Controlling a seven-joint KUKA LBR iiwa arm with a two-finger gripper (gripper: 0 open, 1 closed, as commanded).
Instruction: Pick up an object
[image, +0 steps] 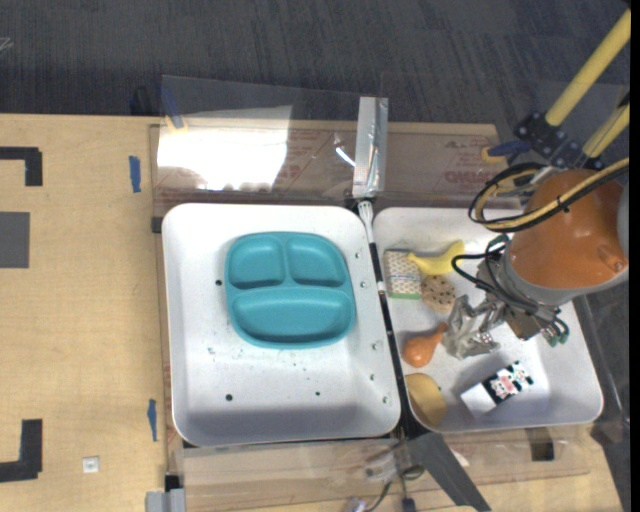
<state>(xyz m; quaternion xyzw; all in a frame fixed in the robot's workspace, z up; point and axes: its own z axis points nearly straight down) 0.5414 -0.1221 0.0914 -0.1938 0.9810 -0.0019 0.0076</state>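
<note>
On the tan wooden surface (80, 300), two white bins sit side by side, and I'll use the right bin (575, 385) as the reference. Left of it, touching along the edge, is the left bin (200, 380) with a teal divided plate (290, 288) in it. Inside the right bin there's a yellow banana (438, 262) near the back left, an orange pear-shaped thing (422, 347) left of middle, a tan round thing (426, 396) at the front left corner, and a small white box (497, 386) toward the front. The end effector (472, 332) hangs down over the middle, just right of the pear; can't tell how it's set. Behind the bin: clear plastic sheet (260, 140), dark carpet (300, 40).
</note>
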